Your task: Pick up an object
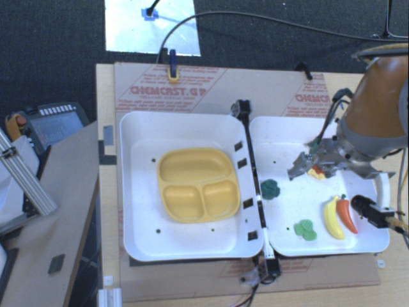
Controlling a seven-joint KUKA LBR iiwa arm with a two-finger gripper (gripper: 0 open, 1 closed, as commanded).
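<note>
Nearest to us, along the front wall of the right bin (332,251), we see a light green leafy toy (305,229), and a little to its right a yellow banana (331,218) lying just beside an orange carrot-like piece (347,215), the two roughly parallel and apparently touching. Further back, near the divider between the bins, sits a darker green piece (270,188). The left bin (137,139) bears a yellow compartment tray (197,184), set a little askew.

We find the gripper (305,165) low in the back half of the right bin, at the end of the grey arm (377,117) with its orange band. Just at its tip a small yellow and red object (317,172) peeks out, partly hidden by the metal parts. We cannot tell how far the tool is open, nor whether it has hold of that small object or merely sits over it; the view from above does not settle it.

As we judge it, the pick is at its contact stage at best. The arm is down at a candidate object, but nothing is visibly lifted clear of the bin floor. What remains, as far as we can see, is a confirmed grasp and the lift itself. The other toys lie apart from the tool.
</note>
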